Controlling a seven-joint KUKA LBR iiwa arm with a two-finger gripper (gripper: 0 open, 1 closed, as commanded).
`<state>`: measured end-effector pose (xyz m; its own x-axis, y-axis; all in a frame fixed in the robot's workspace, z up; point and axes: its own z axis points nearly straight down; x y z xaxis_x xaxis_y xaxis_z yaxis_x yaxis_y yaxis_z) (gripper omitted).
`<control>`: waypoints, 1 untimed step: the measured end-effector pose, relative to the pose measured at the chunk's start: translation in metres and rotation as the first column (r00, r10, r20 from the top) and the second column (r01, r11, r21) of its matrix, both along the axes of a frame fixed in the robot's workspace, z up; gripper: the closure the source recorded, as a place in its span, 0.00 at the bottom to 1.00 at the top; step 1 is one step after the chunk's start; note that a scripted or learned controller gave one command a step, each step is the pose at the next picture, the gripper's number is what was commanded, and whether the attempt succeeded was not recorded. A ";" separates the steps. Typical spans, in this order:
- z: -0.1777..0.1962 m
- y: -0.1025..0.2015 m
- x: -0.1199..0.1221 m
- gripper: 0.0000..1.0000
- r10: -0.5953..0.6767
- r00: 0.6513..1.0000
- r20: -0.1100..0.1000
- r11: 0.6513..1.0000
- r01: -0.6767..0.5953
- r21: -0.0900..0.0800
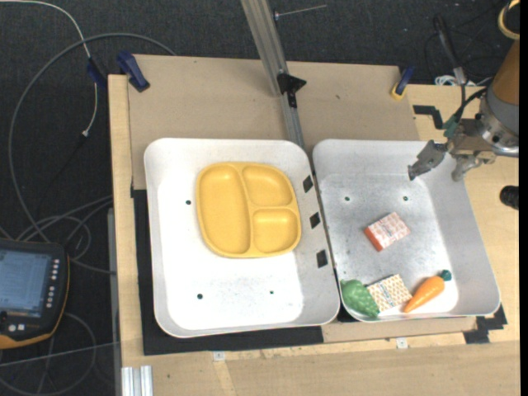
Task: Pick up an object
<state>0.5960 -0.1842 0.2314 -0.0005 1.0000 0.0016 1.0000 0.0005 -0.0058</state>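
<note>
Gripper spread, grasping nothing, poised at right bin rim (carton, carrot grouped below, reachable).

Four small things lie in the right bin. An orange-and-white box sits near its middle, tilted. Along the near edge — a green leafy piece at the near-left corner, a patterned packet touching it, then an orange carrot, green top pointing up-right.

Grey arm at right, gripper with spread fingers, nothing between.
</note>
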 end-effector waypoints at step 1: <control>-0.056 0.009 -0.007 0.00 0.000 1.000 -0.001 1.000 0.000 0.001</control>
<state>0.5893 -0.1754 0.1752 -0.0006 1.0000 0.0031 1.0000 0.0006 -0.0073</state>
